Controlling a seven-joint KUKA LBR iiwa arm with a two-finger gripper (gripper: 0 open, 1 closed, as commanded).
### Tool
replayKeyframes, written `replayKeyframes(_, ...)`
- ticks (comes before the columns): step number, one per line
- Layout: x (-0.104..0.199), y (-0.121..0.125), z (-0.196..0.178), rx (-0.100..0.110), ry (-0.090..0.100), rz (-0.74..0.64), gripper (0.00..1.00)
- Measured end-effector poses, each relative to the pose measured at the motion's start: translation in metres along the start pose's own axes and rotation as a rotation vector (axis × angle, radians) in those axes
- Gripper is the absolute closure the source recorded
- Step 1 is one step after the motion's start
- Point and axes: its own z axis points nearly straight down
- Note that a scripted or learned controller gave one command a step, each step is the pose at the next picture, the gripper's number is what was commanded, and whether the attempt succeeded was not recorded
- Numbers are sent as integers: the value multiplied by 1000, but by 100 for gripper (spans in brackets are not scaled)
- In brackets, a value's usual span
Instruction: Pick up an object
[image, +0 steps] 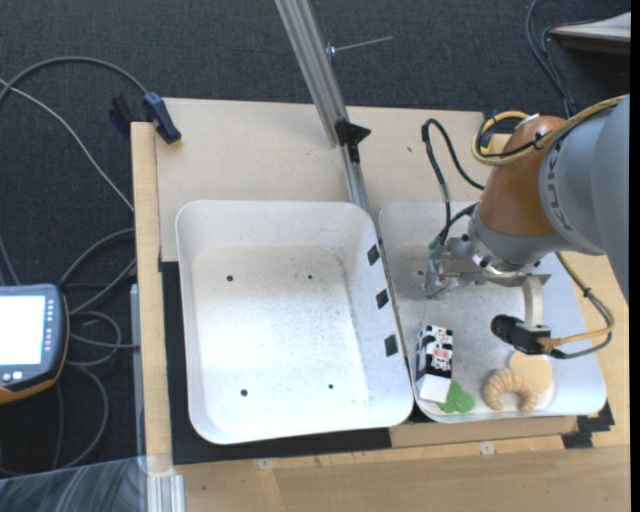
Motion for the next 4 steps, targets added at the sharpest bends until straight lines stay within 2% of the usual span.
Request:
replayKeyframes(1,0,5,-64,-8,-3,-1,100)
replayKeyframes(2,0,6,-101,-5,-2,-1,100)
replayKeyframes(3,50,-20,-97,4,1,-5,100)
replayKeyframes(4,95,-46,-96,5,1,-5,100)
